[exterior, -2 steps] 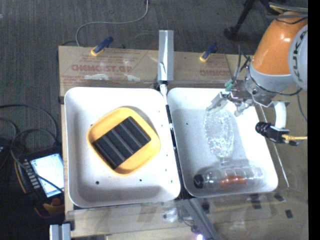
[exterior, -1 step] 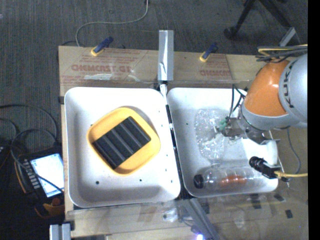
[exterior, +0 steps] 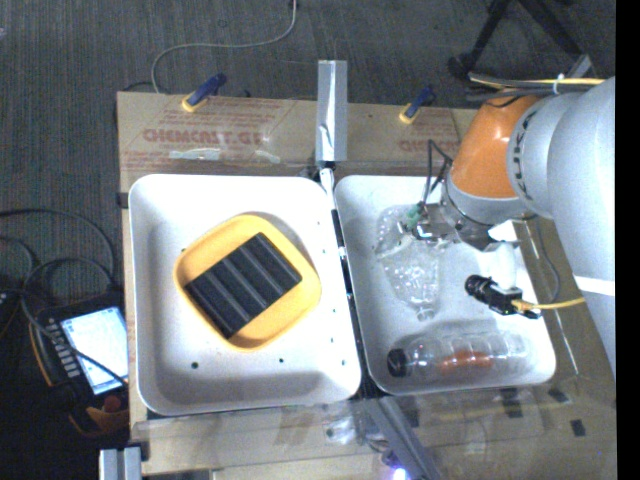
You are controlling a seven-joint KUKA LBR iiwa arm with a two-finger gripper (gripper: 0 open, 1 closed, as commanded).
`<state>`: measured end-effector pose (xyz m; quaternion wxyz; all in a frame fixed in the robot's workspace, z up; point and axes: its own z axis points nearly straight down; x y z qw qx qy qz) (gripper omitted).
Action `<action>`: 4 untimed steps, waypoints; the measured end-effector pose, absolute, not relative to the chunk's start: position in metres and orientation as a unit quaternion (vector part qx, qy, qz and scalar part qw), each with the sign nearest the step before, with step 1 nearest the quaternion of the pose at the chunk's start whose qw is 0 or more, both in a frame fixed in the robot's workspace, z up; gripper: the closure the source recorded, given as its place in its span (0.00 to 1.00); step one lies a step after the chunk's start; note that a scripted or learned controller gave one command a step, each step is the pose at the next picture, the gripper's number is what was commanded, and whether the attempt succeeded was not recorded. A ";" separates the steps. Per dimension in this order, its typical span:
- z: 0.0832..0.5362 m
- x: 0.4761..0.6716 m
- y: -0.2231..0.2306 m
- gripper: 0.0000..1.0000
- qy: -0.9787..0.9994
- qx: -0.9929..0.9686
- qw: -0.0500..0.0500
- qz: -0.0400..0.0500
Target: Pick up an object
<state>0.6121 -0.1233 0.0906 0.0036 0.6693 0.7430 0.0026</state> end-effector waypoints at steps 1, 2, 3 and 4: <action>0.092 0.518 -0.124 0.00 0.736 0.677 0.003 0.002; 0.091 0.580 -0.113 0.00 0.739 0.674 0.007 0.004; 0.089 0.634 -0.111 0.00 0.758 0.653 -0.006 -0.005; 0.091 0.579 -0.124 0.00 0.827 0.561 0.006 0.003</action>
